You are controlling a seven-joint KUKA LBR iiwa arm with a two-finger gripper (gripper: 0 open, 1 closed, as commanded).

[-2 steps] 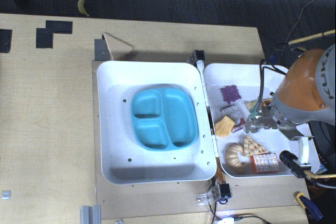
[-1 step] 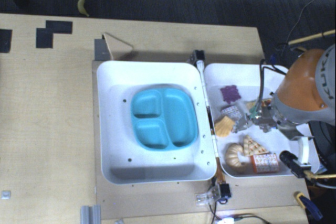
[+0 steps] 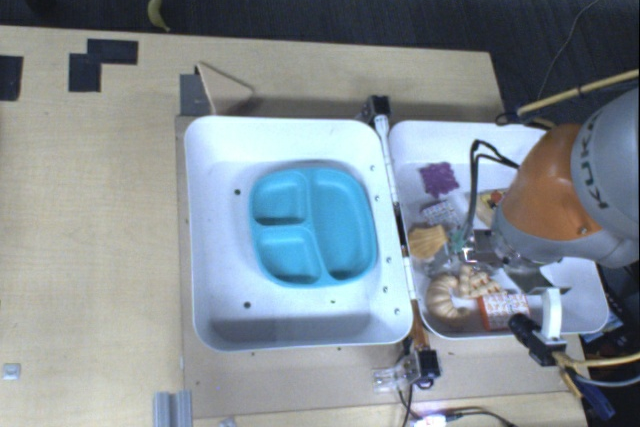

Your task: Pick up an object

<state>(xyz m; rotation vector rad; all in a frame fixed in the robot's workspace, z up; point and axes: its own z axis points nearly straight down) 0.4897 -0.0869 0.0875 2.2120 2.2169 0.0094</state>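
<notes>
The bench point(image 3: 90, 245) carries two white bins side by side. The left bin point(image 3: 215, 215) holds a blue divided tray point(image 3: 312, 223) near its middle. The right bin point(image 3: 415, 150) holds a loose pile of small things, and these are the candidates for picking.

The arm point(image 3: 555, 190) reaches in from the right and hangs low over the right bin, its orange band covering much of that bin's right half. The claw point(image 3: 468, 250) sits down among the pile, close to a tan piece point(image 3: 427, 240) and just above a round, bread-like item point(image 3: 445, 295). Whether the claw is spread or closed cannot be told; the wrist and cables hide it.

Smaller things lie around it: a purple object point(image 3: 438, 178) at the far side of the bin, and a red-and-white packet point(image 3: 498, 307) at the near side.

By the look of it, the task stands at the reaching or grasping stage. Nothing is seen lifted clear of the bin, so the pick seems not yet done. What is left, judging from this, is to secure one item and raise it out of the pile.
</notes>
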